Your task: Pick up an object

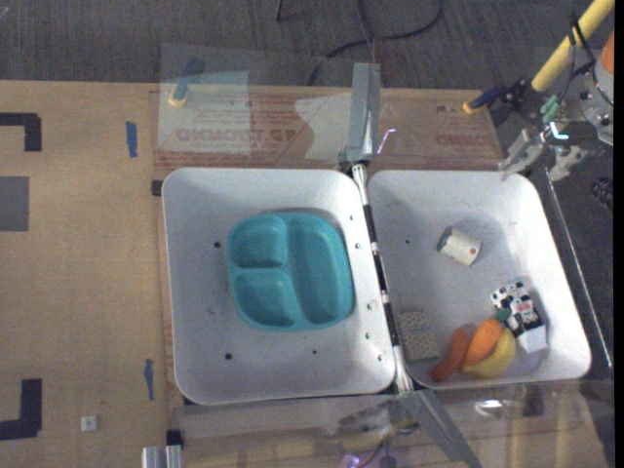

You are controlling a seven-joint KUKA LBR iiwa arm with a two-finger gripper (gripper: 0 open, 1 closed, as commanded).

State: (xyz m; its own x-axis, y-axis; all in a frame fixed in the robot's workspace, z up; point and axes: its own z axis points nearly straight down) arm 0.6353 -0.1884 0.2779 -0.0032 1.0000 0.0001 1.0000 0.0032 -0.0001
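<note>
Small white cylinder (458,246) lying on its side in the right bin (429,203), below and left of the gripper (535,153); orange and yellow toy fruit (483,351) and a black-and-white block (520,312) farther down, near the front corner. Gripper poised over the bin's back right rim, fingers spread, grasping nothing. Teal divided plate (291,271) across in the left bin (195,261)

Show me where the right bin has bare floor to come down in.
Right bin: bare floor along the far wall and in the middle, between the small white cylinder and the near-right cluster. Crowded near corner: orange and yellow toys, black-and-white block, mesh patch.
</note>
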